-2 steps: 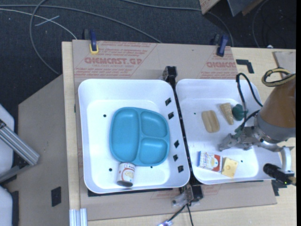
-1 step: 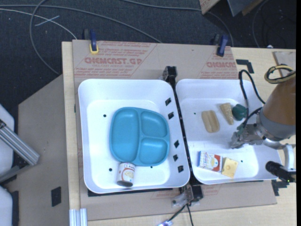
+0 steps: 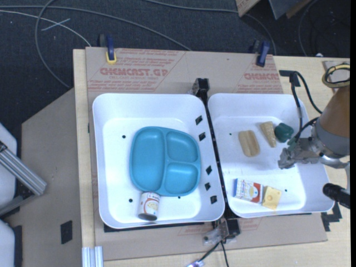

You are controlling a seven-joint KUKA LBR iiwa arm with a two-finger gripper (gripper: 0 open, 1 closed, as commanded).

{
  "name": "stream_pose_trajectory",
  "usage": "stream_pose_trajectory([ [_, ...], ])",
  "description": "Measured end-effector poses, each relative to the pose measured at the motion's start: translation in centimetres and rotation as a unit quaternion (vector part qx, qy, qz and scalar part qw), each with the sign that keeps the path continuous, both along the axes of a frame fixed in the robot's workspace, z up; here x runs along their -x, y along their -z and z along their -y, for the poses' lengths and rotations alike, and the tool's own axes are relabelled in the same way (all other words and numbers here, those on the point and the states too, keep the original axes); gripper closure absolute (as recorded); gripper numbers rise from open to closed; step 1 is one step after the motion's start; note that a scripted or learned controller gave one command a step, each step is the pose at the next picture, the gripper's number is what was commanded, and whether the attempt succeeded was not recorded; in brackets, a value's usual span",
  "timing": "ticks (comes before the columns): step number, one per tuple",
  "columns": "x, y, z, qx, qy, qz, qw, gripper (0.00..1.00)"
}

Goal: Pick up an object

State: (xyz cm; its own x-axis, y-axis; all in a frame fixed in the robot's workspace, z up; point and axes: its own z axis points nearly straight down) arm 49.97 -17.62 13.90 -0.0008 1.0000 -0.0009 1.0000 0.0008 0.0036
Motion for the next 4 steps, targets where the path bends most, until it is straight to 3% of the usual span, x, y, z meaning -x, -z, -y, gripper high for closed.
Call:
stream_pose_trajectory([
  [2, 0.1, -9.4, 1.2, 0.0006, 0.000, 0.001, 1.0000, 1.00],
  [4, -3.8, -10.6, -9.6, -0.0009, -0.002, -0.001, 1.0000, 1.00],
])
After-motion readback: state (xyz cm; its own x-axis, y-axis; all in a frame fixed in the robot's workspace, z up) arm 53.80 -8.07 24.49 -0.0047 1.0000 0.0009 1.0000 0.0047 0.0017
